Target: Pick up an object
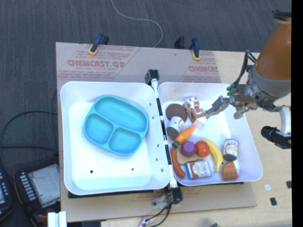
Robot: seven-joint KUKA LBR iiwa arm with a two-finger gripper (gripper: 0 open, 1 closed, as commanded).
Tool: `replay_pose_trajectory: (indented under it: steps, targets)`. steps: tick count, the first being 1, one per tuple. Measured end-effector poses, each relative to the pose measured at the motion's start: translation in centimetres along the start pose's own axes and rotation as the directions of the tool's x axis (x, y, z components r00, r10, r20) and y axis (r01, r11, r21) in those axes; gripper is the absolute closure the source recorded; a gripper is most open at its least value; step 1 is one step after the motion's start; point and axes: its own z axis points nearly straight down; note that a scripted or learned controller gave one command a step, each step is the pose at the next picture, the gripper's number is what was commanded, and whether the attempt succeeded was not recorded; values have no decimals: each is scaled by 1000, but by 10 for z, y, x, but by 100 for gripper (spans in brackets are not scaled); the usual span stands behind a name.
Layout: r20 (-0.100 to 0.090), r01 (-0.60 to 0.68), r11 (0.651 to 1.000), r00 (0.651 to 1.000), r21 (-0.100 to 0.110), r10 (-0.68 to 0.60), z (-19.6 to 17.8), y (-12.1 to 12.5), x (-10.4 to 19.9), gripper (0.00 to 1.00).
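The tabletop (113, 56) carries two white bins side by side. The left bin (80, 174) holds a blue divided plate (116, 125). The right bin (246, 145) holds a heap of toy food: a banana (215, 152), a carrot (185, 133), a red tomato (203, 148), a purple ball (189, 148) and a small jar (230, 147). The gripper (217, 105) hangs over the right bin's upper part, beside the heap; whether it is open or closed cannot be told.

Grey arm (272, 82), orange band (279, 51), dark metal jaws.
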Motion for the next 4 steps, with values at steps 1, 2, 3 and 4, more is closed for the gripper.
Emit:
replay_pose_trajectory:
  steps: [1, 2, 3, 4]
  targets:
    - [-2, -1, 1000, 1000, 4, 1, 157, -23, 20, 0]
    - [-1, -1, 1000, 1000, 4, 1, 147, -22, 19, 100]
    - [0, 1, 1000, 1000, 0, -1, 59, -46, 81, 100]
    - [0, 0, 1000, 1000, 1, 0, 60, -47, 81, 0]
